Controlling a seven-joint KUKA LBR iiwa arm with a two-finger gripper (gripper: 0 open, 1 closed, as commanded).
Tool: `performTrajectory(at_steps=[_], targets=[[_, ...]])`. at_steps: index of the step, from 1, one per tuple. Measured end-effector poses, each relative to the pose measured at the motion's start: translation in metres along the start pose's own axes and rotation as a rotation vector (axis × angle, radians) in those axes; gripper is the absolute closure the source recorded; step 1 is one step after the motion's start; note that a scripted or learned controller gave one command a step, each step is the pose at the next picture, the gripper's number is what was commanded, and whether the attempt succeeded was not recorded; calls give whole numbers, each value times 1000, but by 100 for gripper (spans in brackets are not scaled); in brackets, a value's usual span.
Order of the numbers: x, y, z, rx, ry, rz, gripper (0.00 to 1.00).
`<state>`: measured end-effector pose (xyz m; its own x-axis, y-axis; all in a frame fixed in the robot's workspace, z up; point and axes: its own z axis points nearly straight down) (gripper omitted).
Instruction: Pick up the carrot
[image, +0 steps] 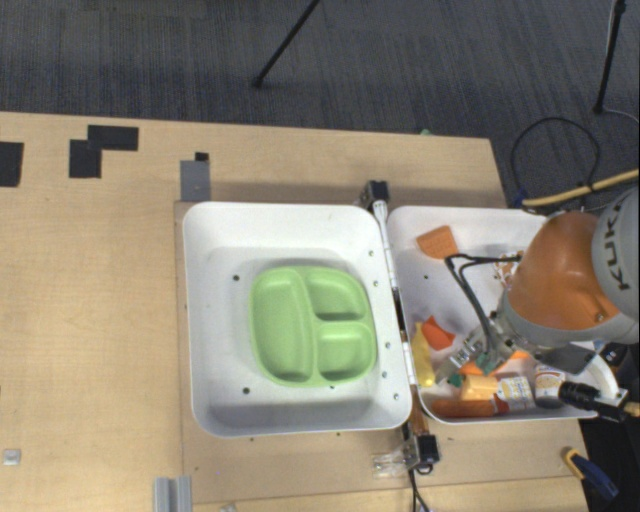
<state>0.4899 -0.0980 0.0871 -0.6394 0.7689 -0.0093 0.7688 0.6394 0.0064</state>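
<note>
Camera view looks down at a slant on your worktop, where two shallow white bins sit side by side. Your left bin holds a light green divided tray with three compartments, lying near the bin's middle. Your right bin carries the clutter: an orange flat piece near its far wall, and along the near wall a yellow item, a dark red one and a small bottle with a white label, all packed close together. The carrot appears to be the small orange piece lying toward the bin's left side, just above the yellow item, though it is too small for you to be sure. The arm reaches in from the right, its orange band over the right bin, with black cable looping across the bin floor. The tool hangs low over the pile, just to the right of the carrot and near it, apart from it as far as you can see. You cannot tell whether it is released or clenched, since the parts blur into the items beneath.
</note>
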Motion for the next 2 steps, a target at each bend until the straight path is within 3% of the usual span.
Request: performTrajectory(at_steps=[2], targets=[[0,0,0,0,0,0,0]])
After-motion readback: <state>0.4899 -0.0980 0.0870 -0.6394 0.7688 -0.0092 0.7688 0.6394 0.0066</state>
